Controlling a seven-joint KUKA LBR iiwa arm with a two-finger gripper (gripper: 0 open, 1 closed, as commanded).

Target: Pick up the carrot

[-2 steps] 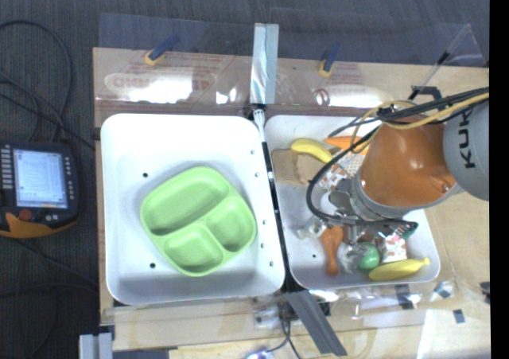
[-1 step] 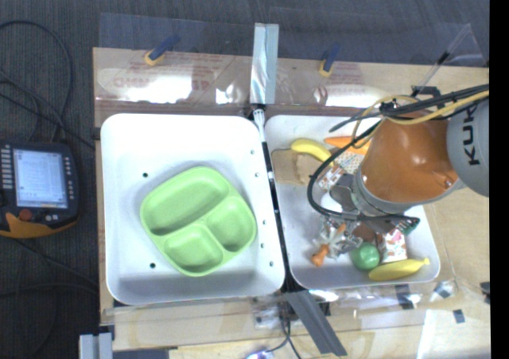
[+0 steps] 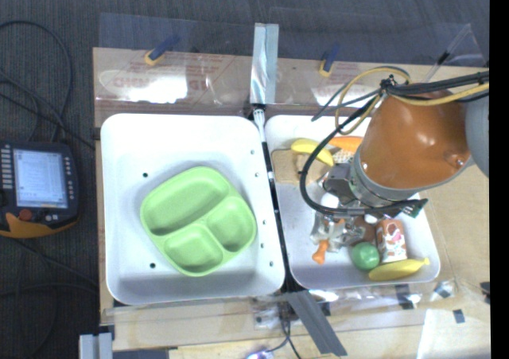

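The arm is hanging over the right bin (image 3: 433, 214), its gripper (image 3: 340, 232) low among the clutter; whether the jaws are clenched I cannot tell. The carrot (image 3: 320, 251) is lying just below-left of them, so closing squarely along it is advisable. Counting: two bins, one green tray (image 3: 199, 220), two bananas (image 3: 398, 269), one green ball (image 3: 365, 256), one carrot.

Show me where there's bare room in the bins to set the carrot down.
Left bin: bare white floor all around the green divided plate, widest along its far and left walls. Right bin: crowded; the hand hangs over carrot, green ball, carton and bananas.
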